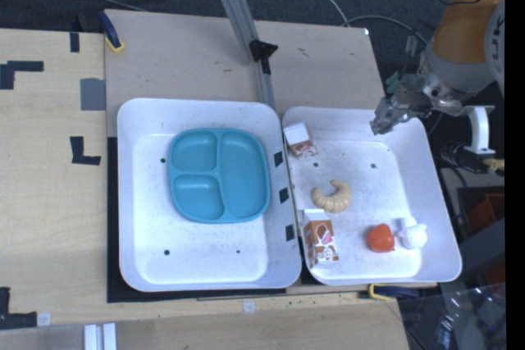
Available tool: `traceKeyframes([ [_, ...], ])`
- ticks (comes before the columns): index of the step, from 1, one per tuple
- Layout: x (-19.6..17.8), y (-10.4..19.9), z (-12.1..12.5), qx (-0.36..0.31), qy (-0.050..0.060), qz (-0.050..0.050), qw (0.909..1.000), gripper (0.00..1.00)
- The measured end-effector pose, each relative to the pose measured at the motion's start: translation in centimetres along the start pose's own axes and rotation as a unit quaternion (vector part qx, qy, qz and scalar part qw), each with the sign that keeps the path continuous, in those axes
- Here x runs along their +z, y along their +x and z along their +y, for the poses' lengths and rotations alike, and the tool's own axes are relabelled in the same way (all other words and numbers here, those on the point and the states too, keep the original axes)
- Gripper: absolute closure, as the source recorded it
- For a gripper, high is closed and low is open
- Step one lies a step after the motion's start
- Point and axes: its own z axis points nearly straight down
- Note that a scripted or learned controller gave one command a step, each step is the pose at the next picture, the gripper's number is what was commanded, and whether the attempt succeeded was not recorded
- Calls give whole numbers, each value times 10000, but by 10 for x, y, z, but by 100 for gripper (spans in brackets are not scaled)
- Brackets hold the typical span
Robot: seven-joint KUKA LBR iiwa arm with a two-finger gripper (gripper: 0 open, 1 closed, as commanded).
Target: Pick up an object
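Tan croissant (331, 196) lies crosswise mid-right bin (435, 201), ends curling up-frame; two cartons (320, 240), one tomato (380, 238). Gripper (384, 120) upper right, its grip unreadable.

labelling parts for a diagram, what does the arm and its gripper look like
The arm is rounded, with an orange section above a grey wrist. Thin dark cables loop over its top. The gripper is a small dark grey metal piece tapering to a narrow tip.
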Motion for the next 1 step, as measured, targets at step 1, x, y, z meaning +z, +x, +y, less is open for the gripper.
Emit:
traceKeyframes([
  [1, 6, 64, 5, -10, 2, 4, 10000, 100],
])
